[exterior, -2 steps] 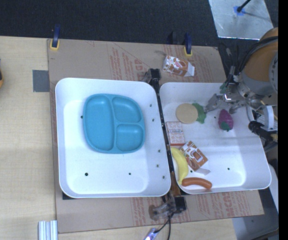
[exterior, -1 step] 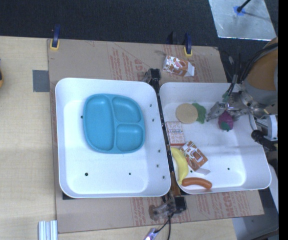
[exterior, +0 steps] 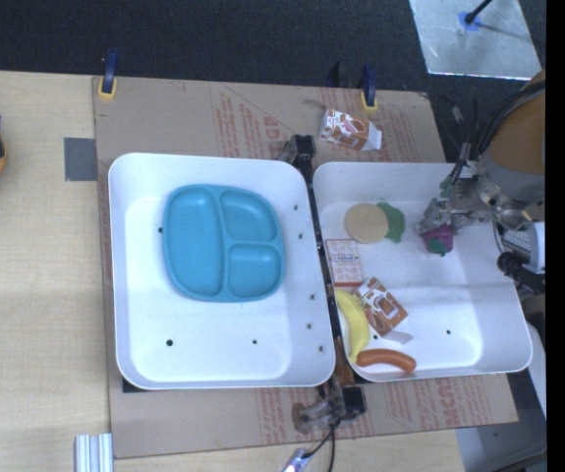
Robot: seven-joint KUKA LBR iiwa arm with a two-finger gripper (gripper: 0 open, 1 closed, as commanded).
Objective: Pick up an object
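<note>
1. White plastic, left bin: carries a blue divided plate; it lies well apart from the arm, so it plays no part in this attempt.
2. Right bin: holds every loose item; its sloped wall near the arm could deflect a descending finger.
3. Gripper: sits low over the upper right of the right bin; whether its jaws are spread or closed cannot be told.
4. Purple object: the likely target, directly under the gripper tips; an off-centre close would probably push it aside.
5. Tan disc on a green piece: near neighbours a sweep could nudge.
6. Banana, sausage, packets: crowded at the lower left, hard to single out.
</note>
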